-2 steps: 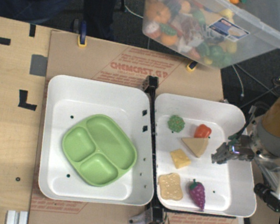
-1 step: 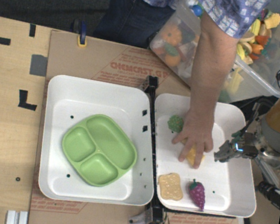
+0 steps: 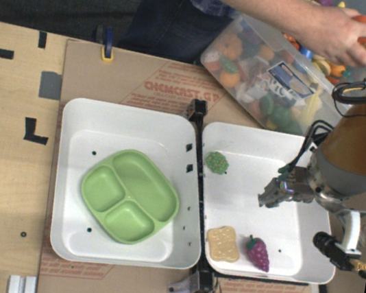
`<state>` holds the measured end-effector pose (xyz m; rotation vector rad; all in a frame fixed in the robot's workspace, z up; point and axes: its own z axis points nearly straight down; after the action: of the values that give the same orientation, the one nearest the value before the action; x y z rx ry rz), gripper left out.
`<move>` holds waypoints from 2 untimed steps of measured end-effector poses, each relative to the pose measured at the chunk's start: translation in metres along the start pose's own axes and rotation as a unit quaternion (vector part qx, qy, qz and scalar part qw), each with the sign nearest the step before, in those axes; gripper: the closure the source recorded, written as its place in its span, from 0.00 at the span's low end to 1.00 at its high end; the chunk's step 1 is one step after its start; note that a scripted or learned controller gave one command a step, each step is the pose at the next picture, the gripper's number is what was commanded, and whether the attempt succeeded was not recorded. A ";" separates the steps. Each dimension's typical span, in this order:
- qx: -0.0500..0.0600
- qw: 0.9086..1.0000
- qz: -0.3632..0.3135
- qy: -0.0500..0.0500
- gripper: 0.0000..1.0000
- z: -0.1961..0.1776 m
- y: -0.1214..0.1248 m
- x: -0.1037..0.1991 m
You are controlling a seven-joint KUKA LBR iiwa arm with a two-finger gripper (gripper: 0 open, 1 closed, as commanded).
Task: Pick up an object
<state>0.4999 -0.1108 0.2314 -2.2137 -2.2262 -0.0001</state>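
Three small toy foods lie in the right bin (image 3: 306, 156). A green broccoli (image 3: 217, 163) sits near the bin's upper left corner, close to the divider. A tan cracker (image 3: 223, 244) lies at the bin's lower left, and a purple grape bunch (image 3: 257, 253) lies just beside it, toward the bin's lower middle.

All three look like light, stiff plastic toys. The broccoli is rounded and knobbly, so fingers would likely close best across its middle. The grape bunch is longer than it is wide and may roll; a hold across its narrow width seems safest. The cracker is flat and low against the bin floor, probably the hardest to get fingers under, and may slip.

The gripper (image 3: 270, 197) hangs over the right bin's middle, toward its right side, on the grey arm with its orange band. It holds nothing, and whether it is spread or closed cannot be told from this angle. The broccoli lies to the gripper's left and a little farther up the bin, well apart. The grape bunch lies below the gripper, toward the bin's near edge, and is the nearest of the three.

The left bin (image 3: 75, 124) holds a green divided plate (image 3: 129, 195). Beyond the right bin's far edge, a person's hand (image 3: 353, 40) reaches over a clear tub (image 3: 271, 74) of toys.
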 end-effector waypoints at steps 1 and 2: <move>0.001 1.000 0.000 0.000 1.00 0.011 0.005 0.048; 0.001 1.000 -0.001 0.000 1.00 0.011 0.002 0.103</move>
<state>0.5010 -0.0082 0.2211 -2.2108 -2.2273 0.0008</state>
